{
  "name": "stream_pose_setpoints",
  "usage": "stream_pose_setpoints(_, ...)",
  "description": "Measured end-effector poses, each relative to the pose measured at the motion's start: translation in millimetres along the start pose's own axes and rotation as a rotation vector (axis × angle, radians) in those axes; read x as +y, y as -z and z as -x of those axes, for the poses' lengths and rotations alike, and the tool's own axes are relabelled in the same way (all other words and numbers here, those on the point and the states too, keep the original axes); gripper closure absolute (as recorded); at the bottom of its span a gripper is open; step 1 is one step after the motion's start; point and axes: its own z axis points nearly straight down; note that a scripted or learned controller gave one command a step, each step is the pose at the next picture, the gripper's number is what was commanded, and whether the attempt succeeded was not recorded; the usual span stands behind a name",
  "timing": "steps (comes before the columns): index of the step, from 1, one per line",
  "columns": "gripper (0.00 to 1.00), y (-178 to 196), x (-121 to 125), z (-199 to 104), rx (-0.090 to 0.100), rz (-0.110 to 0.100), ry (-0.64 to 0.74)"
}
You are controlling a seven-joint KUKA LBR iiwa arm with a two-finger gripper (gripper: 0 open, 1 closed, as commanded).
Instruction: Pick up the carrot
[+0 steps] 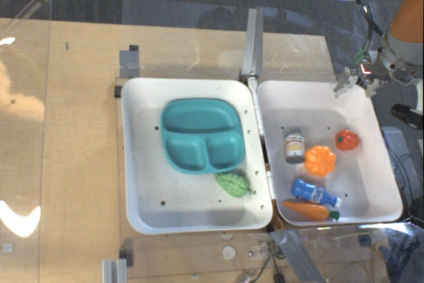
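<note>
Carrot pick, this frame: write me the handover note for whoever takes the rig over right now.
End effector: at the right bin's far right corner, above the rim, nothing seen in it; grip state unclear.
Carrot: lying along the right bin's near wall, touching the blue bottle.
Also in that bin: orange pumpkin, small jar, red tomato.
Left bin: teal divided plate and a green leafy piece.
Done: nothing yet.
Left: reach across the bin, grasp the carrot, lift it.

Carrot [307, 210]: right bin's [376, 137] near edge — just below the blue bottle [314, 193]
Gripper [352, 78]: above that bin's far right corner
</note>
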Motion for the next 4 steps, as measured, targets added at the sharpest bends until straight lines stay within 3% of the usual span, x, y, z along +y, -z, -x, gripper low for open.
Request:
stream_pose_setpoints(1, 0.00, -32, -57, -60, 0.001, -0.003, -0.067)
stream_pose_setpoints(2, 0.00, -98, -150, -81, 0.000, -0.001, -0.062)
stream_pose_setpoints(3, 1.00, -86, -147, -81, 0.000, 0.007, -0.060)
stream_pose_setpoints(4, 1.00, -33, -146, -41, -0.004, 0.005, 0.484)
